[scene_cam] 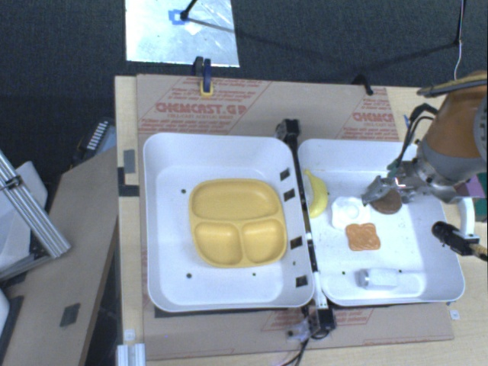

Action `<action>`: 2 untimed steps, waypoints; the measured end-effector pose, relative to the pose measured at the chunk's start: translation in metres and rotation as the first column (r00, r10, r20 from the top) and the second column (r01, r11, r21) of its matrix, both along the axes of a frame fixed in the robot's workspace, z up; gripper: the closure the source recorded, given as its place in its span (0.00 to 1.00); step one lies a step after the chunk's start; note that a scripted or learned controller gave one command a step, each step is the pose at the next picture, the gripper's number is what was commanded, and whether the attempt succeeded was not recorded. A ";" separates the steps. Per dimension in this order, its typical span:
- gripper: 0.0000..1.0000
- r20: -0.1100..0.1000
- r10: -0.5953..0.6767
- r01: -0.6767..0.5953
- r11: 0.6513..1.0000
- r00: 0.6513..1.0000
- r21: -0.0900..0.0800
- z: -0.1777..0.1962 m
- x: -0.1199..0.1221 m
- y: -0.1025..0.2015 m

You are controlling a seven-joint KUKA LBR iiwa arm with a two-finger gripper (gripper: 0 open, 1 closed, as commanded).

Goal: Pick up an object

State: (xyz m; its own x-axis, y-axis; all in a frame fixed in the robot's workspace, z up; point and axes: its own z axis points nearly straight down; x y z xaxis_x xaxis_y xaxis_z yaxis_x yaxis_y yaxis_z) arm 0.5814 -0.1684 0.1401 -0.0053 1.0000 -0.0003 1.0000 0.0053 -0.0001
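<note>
Two items flank claw (379,194): cup (345,211), waffle (363,237).

Smooth glossy plastic bins (164,227) on matt brown cardboard sheet (252,101).

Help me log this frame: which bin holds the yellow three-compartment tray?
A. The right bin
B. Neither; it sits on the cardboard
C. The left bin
C. The yellow tray lies inside the left bin, while the right bin holds the small items.
</note>
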 end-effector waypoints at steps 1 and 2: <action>0.00 0.000 -0.003 0.003 1.000 1.000 0.000 -0.051 0.001 0.000; 1.00 0.008 -0.003 0.003 1.000 1.000 -0.003 -0.037 0.003 -0.001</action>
State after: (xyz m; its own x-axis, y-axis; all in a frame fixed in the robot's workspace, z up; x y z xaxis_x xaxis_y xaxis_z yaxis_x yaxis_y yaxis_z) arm 0.5841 -0.1693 0.1033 -0.0021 1.0000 -0.0035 1.0000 0.0021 0.0076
